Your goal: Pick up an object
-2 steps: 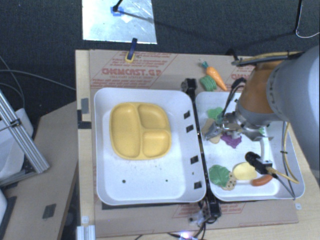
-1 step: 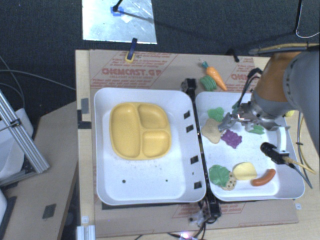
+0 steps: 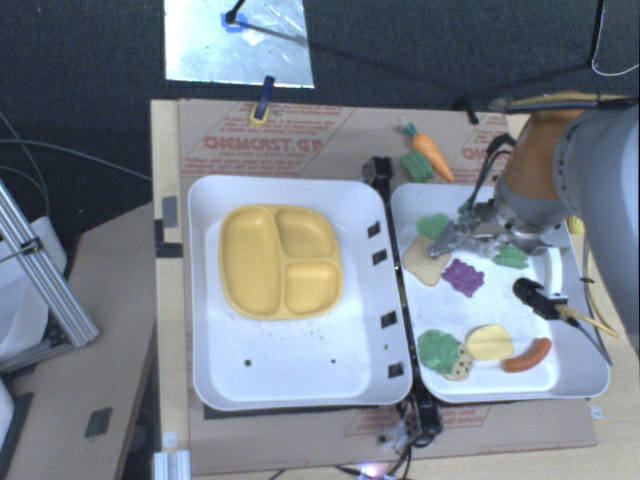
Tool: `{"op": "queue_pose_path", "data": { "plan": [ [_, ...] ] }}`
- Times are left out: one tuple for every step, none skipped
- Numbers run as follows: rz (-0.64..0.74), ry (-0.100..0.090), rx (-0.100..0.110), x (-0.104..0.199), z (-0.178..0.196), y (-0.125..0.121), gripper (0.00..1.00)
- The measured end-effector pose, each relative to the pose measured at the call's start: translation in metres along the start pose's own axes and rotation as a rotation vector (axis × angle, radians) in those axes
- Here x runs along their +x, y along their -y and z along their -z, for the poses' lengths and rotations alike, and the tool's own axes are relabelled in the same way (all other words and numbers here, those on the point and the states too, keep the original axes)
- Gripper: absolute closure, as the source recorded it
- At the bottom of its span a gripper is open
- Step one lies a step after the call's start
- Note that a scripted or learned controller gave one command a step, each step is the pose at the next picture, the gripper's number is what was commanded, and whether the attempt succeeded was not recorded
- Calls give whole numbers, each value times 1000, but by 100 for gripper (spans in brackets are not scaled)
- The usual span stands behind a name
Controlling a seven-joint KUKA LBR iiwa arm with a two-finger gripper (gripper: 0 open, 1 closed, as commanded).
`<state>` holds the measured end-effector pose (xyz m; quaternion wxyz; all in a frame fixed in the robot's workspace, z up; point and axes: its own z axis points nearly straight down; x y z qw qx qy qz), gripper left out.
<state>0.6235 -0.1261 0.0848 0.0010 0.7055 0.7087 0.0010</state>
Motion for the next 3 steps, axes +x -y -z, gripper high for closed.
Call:
{"op": "queue_pose_path", "data": {
  "plan": [
    [1,2,-6,22,3,-22,0],
    [-9,1,-3,-13,3,61,0],
    [4,1,-8,18,2,-13,0]
  ]
}}
